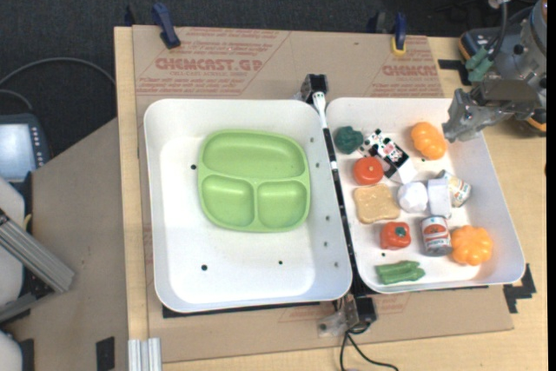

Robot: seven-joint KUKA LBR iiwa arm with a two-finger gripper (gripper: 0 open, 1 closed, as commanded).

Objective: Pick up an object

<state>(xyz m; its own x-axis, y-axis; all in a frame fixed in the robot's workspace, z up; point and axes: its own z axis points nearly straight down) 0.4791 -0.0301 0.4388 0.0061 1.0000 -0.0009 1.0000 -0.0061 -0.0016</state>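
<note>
The right bin (499, 187) holds several toy foods: an orange (426, 140), a dark green piece (348, 138), a black-and-white cow toy (385, 149), a red tomato (368, 170), a slice of toast (376, 204), a white cup (413, 196), a small can (434, 235), a red pepper (396, 235), an orange pumpkin (471, 245) and a green bean pod (400, 274). My gripper (465, 119) hangs at the bin's far right rim, just right of the orange. Nothing shows between its fingers.
The left bin (174, 248) carries a green three-part plate (254, 179). A black divider strip (334, 178) runs between the bins. Blue clamps (165, 24) hold the brown board at the back. The arm's grey body (521, 56) rises at the right edge.
</note>
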